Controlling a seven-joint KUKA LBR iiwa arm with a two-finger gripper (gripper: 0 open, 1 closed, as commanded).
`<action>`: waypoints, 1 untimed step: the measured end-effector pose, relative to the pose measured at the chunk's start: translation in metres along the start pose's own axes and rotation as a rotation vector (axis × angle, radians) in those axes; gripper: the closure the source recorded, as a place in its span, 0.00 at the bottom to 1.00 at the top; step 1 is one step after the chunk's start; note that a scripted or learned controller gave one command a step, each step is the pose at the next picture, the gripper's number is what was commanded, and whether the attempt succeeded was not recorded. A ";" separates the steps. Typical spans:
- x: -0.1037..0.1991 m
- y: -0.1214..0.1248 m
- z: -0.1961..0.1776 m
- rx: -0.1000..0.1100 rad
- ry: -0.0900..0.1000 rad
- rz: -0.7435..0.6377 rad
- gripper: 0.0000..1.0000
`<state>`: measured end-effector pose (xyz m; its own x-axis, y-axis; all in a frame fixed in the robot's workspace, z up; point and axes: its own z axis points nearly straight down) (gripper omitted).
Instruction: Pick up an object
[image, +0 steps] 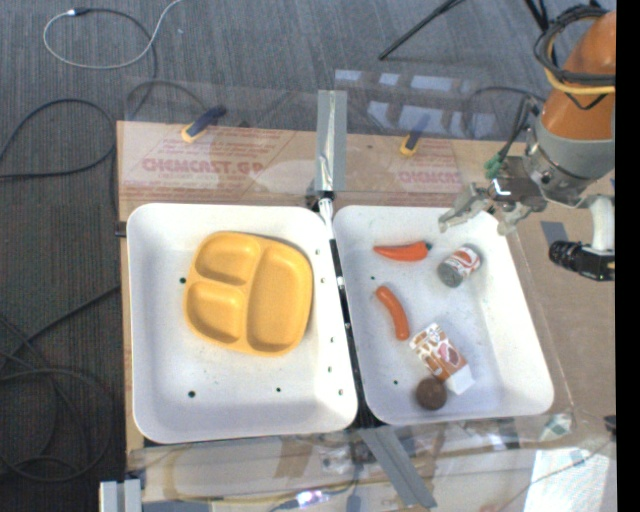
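You had the tabletop (150, 165) carrying two shallow white bins side by side. The left white bin (160, 400) held a large yellow plastic tray with three compartments (250, 292), lying near its centre. The right white bin (520, 370) held the smaller things. At its 12 o'clock lay an orange plastic carrot with a green tip (402, 252), and just toward 3 o'clock of that a small red-and-white can on its side (459, 265). Near the centre lay an orange-red sausage (394, 311). Toward 6 o'clock you had a red-and-white printed packet (441, 356), touching a dark brown ball (432, 394). The tool (487, 208) hung over the bin's 1 o'clock corner, its fingers spread apart around nothing, just above the can.
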<state>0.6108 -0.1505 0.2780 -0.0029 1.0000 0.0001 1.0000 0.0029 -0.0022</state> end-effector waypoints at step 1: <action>0.030 -0.026 0.164 0.002 0.001 0.015 0.00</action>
<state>0.5840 -0.1208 0.1143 0.0123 0.9999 0.0014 0.9999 -0.0123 -0.0041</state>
